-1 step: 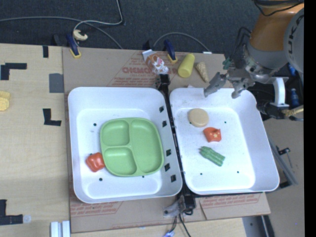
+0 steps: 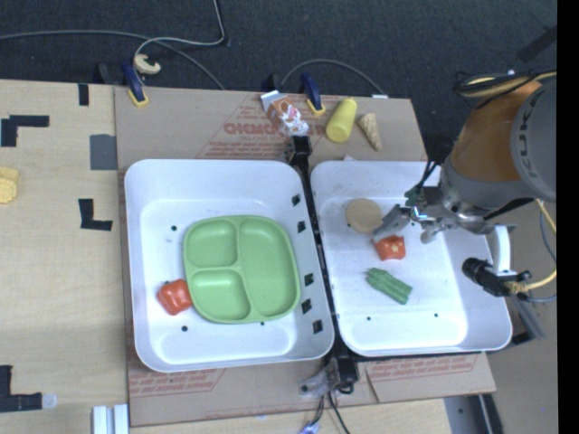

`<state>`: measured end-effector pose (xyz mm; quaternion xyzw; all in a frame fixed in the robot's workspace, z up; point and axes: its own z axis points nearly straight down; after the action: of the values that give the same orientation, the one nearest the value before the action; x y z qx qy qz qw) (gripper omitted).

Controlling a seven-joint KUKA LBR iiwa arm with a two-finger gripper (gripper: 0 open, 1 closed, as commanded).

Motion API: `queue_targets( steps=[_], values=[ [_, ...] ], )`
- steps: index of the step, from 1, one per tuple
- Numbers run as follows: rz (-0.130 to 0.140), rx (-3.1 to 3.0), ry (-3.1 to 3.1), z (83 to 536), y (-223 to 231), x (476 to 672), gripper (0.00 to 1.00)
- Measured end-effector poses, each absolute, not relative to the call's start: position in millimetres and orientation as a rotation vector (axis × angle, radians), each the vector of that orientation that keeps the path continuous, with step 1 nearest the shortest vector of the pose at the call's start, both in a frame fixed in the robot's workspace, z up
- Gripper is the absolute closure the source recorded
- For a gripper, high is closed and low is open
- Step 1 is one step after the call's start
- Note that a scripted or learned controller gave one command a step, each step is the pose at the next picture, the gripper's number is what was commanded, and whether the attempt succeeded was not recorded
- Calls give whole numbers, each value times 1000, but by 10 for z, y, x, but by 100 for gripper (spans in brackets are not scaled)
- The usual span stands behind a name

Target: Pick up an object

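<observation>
Step in hand looks like the approach to a grasp: the gripper sits low in the right bin, fingers spread narrowly just above the small red object, not holding it. Next move calls for a short drop and a close on it. Beside the red object lie a tan round piece and a green pod. The left bin holds a green divided plate and a red-orange item.

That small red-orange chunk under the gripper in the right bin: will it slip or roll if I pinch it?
The small red-orange chunk looks smooth and rounded, so it may squirt from a pinch. Probably light toy plastic. It lies beside the gripper, so a nudge could shove it.
</observation>
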<state>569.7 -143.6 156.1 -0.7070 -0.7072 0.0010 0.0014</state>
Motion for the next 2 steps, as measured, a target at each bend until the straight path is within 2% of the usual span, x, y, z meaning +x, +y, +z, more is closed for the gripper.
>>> queue_targets(
  steps=[1,2],
  values=[
    [-2,-2222,-2223,864,-1353,5775,0],
    [-2,-2225,-2226,963,-1361,5781,100]
  ],
)
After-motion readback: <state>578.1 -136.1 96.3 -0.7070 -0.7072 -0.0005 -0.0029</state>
